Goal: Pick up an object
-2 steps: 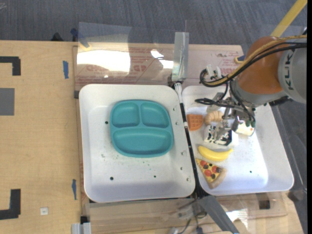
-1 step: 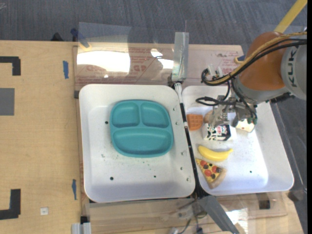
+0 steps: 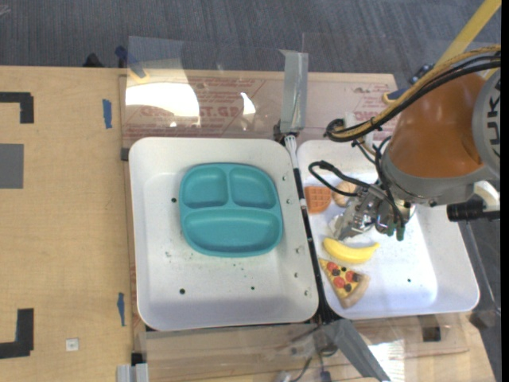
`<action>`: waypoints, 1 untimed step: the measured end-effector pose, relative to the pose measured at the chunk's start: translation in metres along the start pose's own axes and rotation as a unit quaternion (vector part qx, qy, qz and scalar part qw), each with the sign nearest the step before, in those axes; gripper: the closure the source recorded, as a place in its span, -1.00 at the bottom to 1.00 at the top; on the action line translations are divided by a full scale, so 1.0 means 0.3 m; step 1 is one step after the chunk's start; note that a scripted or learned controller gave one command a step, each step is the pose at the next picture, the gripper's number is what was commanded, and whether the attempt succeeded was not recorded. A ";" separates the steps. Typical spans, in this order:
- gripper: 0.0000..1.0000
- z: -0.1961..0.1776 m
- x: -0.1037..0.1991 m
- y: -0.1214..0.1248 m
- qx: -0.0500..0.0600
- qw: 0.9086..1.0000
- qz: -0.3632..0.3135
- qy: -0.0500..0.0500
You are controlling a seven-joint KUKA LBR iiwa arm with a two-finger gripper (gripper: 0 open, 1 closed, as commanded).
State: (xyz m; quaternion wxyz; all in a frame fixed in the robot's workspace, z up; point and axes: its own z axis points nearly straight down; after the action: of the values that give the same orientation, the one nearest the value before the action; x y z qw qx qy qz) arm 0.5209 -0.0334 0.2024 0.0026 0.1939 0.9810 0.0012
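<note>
Small yellow plastic toy banana (image 3: pixel 351 250) is seen lying flat in the right-hand shallow white bin (image 3: pixel 445 289), nr its left wall, curve opening upward in the view. It is judged light, rigid, smooth and prob. slippery; best taken across the mid-body, perpendicular to its length, not at the tapered tips. Metal two-finger gripper (image 3: pixel 357 218) is positioned just above/behind the banana, slightly left of its centre; whether contact is made can't be told. Jaw state can't be told: fingertips are lost among cables and glare. Toy pizza slice w/ red dots (image 3: pixel 346 282) lies just below the banana; orange waffle-like toy (image 3: pixel 317 199) sits upper left. Teal three-section plastic plate (image 3: pixel 231 209) occupies the left-hand white bin (image 3: pixel 159 285).
</note>
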 end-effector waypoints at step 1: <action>1.00 0.036 0.331 0.432 0.000 0.999 0.038 0.004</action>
State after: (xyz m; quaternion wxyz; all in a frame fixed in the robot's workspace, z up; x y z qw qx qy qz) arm 0.4783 0.1243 0.1914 -0.0010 0.2310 0.9729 0.0021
